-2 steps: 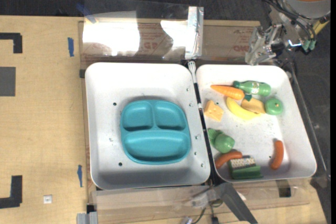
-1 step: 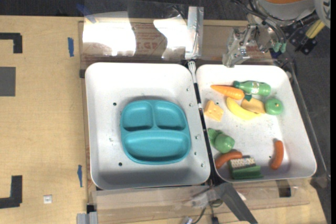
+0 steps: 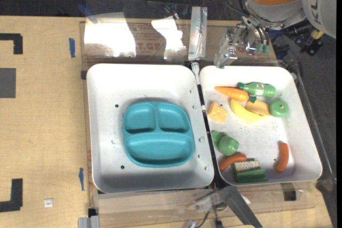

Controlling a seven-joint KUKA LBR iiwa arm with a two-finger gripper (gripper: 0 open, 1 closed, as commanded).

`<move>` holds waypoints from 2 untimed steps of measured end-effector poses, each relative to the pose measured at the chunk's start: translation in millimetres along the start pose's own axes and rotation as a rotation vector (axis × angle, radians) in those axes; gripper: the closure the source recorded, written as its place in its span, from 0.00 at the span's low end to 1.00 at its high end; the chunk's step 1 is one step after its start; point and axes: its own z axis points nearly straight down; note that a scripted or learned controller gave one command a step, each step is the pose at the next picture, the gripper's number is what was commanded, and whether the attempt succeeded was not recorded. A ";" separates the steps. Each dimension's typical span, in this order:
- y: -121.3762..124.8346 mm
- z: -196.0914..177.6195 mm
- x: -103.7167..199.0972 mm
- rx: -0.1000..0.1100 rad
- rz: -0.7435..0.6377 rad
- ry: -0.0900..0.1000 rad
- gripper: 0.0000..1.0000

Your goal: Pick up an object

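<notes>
Two-finger metal gripper (image 3: 233, 50), seemingly open and empty, poised beyond the right white bin (image 3: 307, 131); orange plastic carrot (image 3: 231, 93) lies nearest, long axis crosswise.

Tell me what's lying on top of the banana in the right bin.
A pale yellow block rests across the banana, covering part of its right end. The green bottle sits just behind them. Whatever is beneath the banana is hidden.

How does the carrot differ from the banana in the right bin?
The carrot is orange, slim and nearly straight; the banana is yellow, thicker and curved. The carrot lies nearer the bin's far wall, the banana just below it. Both lie flat in the right bin.
</notes>
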 end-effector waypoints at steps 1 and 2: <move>73.4 -14.9 30.1 -0.003 0.055 -0.001 1.00; 161.5 -22.2 41.4 -0.004 0.178 -0.002 1.00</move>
